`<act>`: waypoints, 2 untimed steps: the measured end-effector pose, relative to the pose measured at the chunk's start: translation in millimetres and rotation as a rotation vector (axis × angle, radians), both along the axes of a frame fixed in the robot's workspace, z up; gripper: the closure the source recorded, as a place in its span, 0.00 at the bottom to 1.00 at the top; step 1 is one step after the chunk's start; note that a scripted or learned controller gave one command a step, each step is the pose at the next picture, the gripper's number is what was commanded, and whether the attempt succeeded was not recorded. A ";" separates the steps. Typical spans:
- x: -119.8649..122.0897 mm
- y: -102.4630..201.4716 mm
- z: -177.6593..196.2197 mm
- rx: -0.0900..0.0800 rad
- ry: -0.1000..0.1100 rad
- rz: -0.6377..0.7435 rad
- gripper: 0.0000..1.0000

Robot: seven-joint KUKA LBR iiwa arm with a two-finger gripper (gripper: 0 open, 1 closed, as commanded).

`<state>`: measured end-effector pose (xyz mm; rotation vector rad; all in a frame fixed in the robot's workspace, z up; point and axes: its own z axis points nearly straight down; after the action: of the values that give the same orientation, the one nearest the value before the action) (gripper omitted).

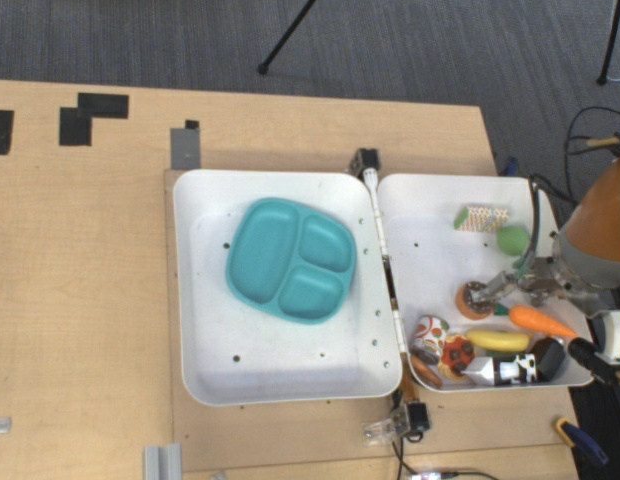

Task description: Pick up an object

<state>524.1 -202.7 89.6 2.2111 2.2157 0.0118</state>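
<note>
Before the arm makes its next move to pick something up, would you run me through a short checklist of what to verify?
1. Gripper over the right bin: ok.
2. Candidate nearby: ok, a round brown object lies right at the fingertips.
3. Object between the fingers: cannot tell.
4. Space around the target: not ok, carrot and banana crowd it.
5. Left bin holds just the teal divided plate: ok.

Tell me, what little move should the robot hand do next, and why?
Probably dip a little lower onto the round brown toy in the right bin. The gripper sits right over it, and no toy shows between its fingers, so nothing looks grabbed.
</note>
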 end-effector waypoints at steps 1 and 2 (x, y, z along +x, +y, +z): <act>60.0 -2.7 9.1 0.002 0.009 0.004 0.00; 9.9 -2.7 0.8 0.001 -0.003 0.001 0.00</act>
<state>534.0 -205.4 90.4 2.2094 2.2155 0.0169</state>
